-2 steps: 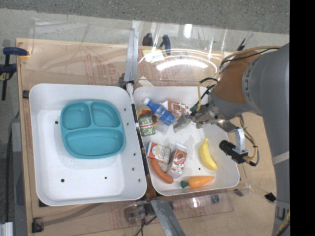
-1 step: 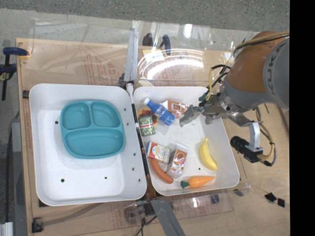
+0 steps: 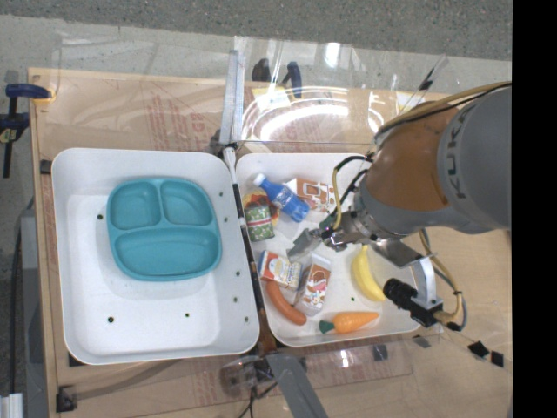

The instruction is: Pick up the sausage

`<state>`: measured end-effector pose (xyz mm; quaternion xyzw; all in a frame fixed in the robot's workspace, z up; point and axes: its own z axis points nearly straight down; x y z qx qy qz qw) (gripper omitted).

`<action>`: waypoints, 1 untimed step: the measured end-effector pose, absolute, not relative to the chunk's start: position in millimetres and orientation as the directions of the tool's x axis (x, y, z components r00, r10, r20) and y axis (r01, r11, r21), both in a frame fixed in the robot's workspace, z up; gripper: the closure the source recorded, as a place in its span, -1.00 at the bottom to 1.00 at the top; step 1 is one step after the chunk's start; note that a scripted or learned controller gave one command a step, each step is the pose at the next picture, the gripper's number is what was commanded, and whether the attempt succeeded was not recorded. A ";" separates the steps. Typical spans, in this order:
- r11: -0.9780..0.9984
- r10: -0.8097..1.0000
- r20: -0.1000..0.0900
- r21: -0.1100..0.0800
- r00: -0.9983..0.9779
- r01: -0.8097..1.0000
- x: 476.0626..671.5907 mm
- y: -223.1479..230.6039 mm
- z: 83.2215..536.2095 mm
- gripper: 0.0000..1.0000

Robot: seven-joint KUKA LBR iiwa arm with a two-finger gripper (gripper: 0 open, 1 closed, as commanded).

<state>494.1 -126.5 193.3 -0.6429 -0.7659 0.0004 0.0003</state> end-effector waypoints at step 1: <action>0.070 0.998 0.001 -0.004 -0.070 0.998 512.9 -131.5 122.9 -1.00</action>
